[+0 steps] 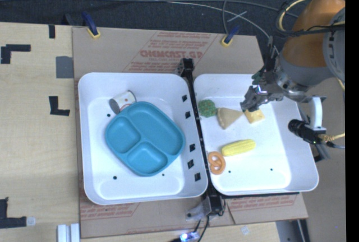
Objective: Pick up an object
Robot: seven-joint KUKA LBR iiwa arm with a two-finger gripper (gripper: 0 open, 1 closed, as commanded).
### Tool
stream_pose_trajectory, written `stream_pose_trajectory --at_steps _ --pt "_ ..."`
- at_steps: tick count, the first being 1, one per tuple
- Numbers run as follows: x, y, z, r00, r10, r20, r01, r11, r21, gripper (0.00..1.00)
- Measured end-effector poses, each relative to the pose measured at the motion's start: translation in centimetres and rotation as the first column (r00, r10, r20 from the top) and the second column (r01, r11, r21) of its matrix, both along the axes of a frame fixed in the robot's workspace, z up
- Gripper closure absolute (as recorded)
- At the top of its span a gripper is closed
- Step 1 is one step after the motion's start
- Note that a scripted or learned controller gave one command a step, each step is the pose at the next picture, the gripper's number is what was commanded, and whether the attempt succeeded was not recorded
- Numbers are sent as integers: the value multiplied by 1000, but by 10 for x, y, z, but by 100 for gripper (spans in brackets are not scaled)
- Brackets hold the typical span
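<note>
A: Start at the left. What sits in the left bin [90,140]?

B: A blue divided plate [145,138] with three compartments, lying flat in the middle of that bin and turned at a slant. Just beyond its far left corner lies a small white cup [123,102] on its side, with a bit of red on it, near the plate's rim; I cannot tell if they touch.

A: And the bin itself?

B: Shallow and white, resting on a sheet of brown cardboard [168,50] on the tabletop [33,123]. A black divider strip [193,123] runs between it and the right bin [297,179].

A: What does the right bin hold?

B: Toy food. At its far left is a green broccoli piece [207,107]. Just right of that lies a tan wedge [228,117], like a slice of bread or cheese. Nearer the front, at the left, is an orange pretzel [216,162], and just right of it a yellow corn cob [238,148] lying on its side. Right of the wedge is a small yellow block [254,116].

A: Where is the tool?

B: The tool [253,98] hangs over the far part of the right bin, directly above the yellow block and close to it. The grey arm with its orange band [317,11] reaches in from the right.

A: Is it clenched on anything?

B: I cannot tell; the fingertips are too dark and small to read.
</note>
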State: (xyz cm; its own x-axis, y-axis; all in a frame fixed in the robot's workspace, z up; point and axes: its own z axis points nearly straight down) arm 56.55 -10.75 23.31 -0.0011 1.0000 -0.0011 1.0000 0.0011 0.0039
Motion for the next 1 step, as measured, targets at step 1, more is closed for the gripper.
stream_pose_trajectory --at_steps 1 --pt "-7 51 -12 1000 2 -6 -2 1000 1 100"
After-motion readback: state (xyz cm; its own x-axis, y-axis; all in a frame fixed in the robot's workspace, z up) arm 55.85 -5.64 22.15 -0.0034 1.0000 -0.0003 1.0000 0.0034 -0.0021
